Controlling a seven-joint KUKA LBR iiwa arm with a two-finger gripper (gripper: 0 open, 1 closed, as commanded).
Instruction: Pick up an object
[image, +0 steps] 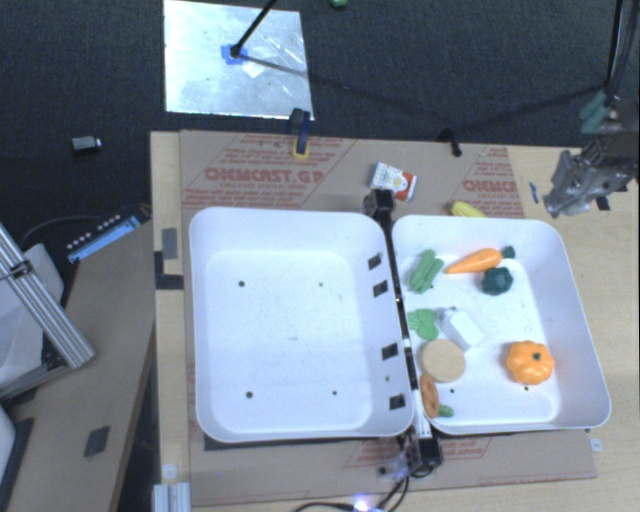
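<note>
The right bin (570, 300) holds several toy foods: an orange carrot (475, 262), a light green pod (425, 270), a dark green lump (497, 281), a green leafy piece (424, 322), a white block (462, 328), a tan round disc (442, 360), an orange pumpkin (528, 362) and a small orange piece (430, 397) at the front left corner. My gripper (582, 190) hangs beyond the bin's far right corner, above the cardboard and away from all the objects. Nothing is seen in it.
The left bin (290, 320) stands beside the right one, joined by a black-clipped divider (395, 300). On the cardboard behind the bins lie a yellow piece (465, 210) and a small white-and-orange carton (392, 180). A metal sheet (238, 60) lies further back.
</note>
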